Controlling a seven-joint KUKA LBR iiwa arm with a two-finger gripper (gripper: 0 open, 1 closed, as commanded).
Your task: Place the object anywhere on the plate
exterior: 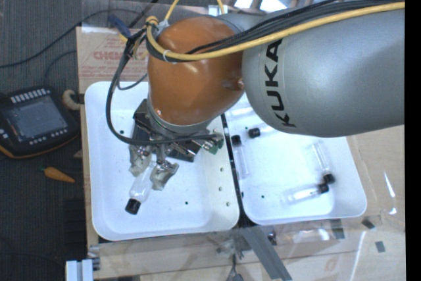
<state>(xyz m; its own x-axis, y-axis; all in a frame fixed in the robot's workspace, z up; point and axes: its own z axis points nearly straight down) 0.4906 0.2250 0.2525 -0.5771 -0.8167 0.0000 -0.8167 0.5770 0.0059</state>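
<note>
Top of the clear vial hidden behind the gripper; grip unclear. Much of the left bin covered by the orange wrist. Arm cut off at the right edge. Clear tubes in the right bin too faint to count.

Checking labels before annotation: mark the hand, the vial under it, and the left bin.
hand (152, 172), camera view, midway between its fingertips.
vial (137, 197), camera view, on its clear body just above the black cap.
left bin (99, 141), camera view, on its bare white floor near the left rim.
</note>
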